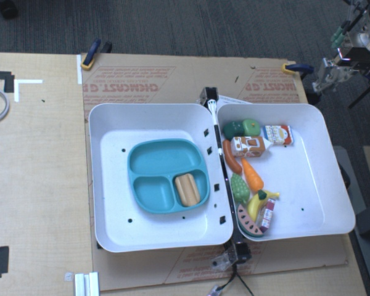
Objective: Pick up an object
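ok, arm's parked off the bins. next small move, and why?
Probably swing the gripper left and down over the right bin; it sits beyond the far right corner, and the toys cluster along that bin's left wall, the carrot lying exposed.

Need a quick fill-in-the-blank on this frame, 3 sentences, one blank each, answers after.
1. The teal tray sits in the ____ bin.
2. The bread roll lies in the tray's lower ____ compartment.
3. The toy carrot and the watermelon slice lie in the right bin, bunched along its ____ wall.

Missing words: left; right; left
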